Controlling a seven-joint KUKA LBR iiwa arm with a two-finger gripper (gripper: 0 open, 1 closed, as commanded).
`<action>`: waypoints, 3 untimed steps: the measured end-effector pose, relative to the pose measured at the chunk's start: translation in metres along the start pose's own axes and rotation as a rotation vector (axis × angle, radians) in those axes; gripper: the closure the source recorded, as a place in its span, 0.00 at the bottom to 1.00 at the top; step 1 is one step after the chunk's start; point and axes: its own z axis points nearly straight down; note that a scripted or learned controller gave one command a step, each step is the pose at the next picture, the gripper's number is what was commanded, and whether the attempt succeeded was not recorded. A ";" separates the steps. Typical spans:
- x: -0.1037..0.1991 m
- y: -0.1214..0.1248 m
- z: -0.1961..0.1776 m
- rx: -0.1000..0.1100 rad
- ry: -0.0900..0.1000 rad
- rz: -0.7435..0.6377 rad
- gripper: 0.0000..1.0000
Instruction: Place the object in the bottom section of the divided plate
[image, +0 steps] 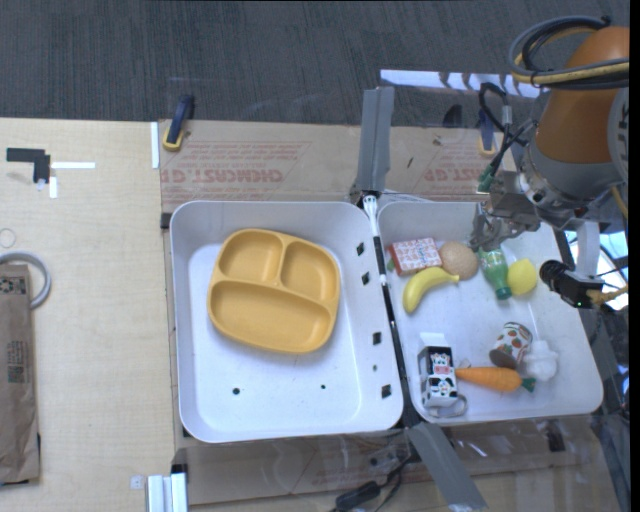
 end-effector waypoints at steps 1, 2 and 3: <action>0.072 0.013 0.063 -0.001 0.003 0.064 1.00; 0.145 -0.004 0.063 -0.001 0.003 0.175 1.00; 0.145 -0.004 0.063 -0.001 0.002 0.174 0.00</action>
